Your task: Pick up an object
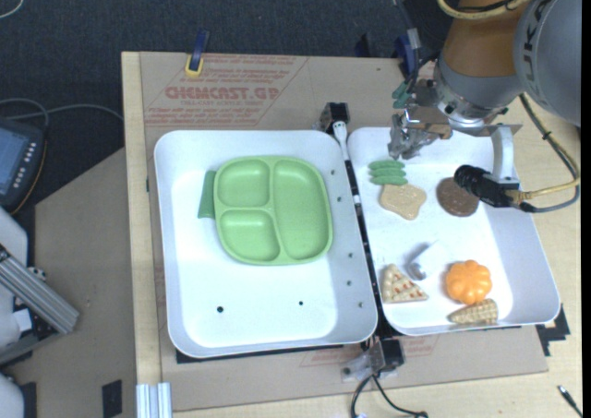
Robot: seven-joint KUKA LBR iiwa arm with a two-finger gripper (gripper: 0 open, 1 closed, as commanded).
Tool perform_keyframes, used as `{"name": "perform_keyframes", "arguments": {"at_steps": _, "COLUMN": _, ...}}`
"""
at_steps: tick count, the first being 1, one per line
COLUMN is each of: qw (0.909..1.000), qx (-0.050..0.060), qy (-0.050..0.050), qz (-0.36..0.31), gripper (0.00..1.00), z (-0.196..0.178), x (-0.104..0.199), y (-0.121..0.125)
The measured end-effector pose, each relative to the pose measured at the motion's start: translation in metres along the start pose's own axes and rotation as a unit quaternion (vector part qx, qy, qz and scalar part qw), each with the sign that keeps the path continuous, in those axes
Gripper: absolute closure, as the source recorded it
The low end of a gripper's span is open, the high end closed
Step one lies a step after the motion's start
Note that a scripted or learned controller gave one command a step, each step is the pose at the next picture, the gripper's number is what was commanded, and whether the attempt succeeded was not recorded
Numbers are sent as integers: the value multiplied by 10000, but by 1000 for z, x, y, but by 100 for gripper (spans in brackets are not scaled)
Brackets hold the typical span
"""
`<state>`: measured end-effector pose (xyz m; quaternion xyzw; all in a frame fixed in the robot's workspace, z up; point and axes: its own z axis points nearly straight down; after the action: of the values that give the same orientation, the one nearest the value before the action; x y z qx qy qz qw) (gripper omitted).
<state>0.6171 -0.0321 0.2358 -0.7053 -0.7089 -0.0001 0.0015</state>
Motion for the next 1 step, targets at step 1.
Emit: {"name": "perform_keyframes", "arguments": {"at_steps": 1, "qw": 10000, "qx": 16, "qy": -2, "qz": 3, "gripper": 100, "z": 13, "x": 54, "y": -24}}
